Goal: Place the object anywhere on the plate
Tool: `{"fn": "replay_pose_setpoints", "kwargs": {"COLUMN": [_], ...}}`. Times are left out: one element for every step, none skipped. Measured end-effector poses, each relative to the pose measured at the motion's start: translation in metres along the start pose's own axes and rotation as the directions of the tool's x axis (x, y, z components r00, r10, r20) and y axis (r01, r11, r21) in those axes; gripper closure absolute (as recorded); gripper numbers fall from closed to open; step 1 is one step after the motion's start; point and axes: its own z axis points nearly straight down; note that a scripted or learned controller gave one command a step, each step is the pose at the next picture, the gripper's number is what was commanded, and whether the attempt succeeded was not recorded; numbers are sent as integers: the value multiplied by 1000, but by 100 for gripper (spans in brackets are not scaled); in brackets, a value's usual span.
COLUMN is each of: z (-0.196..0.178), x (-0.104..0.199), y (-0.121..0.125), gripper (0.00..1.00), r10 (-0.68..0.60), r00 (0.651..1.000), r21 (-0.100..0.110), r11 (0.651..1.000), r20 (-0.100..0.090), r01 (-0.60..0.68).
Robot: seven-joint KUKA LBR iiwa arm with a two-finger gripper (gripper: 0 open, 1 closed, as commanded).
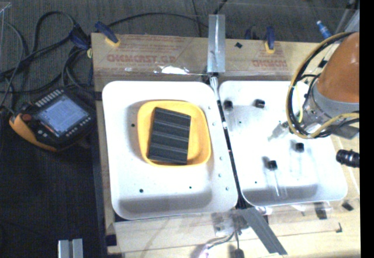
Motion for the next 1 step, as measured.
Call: {"fn": "replay_pose_setpoints", "kwargs": {"z": [0], "x": [0], "y": [0], "gripper": [0], "r10": [0], "r00": [1000], "r21": [0], "r11": [1000], "r20": [0], "r01": [0]}}
